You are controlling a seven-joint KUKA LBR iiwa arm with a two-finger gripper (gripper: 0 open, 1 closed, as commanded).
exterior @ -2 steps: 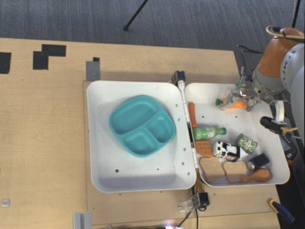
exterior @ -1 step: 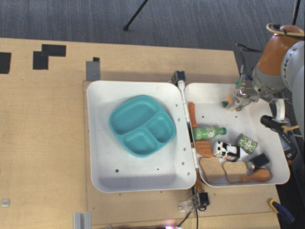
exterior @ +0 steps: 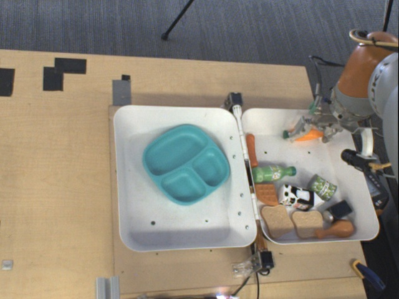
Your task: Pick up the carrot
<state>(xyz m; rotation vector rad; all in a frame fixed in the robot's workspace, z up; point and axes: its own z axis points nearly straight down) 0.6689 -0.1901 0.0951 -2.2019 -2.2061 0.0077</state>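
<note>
Right now, small orange carrot (exterior: 310, 137) with green end, clamped in gripper (exterior: 313, 131) fingers, right white bin (exterior: 368, 220) at 3 o'clock, tan bench (exterior: 56, 185), grey carpet (exterior: 93, 11)

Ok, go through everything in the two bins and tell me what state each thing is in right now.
gripper: low over the right bin, at the carrot.
carrot: lying flat under the gripper, far end of the right bin.
green bottle: on its side.
hot dog: lying along the bin's left wall.
bread slices: flat, side by side.
teal plate: right side up in the left bin.
</note>
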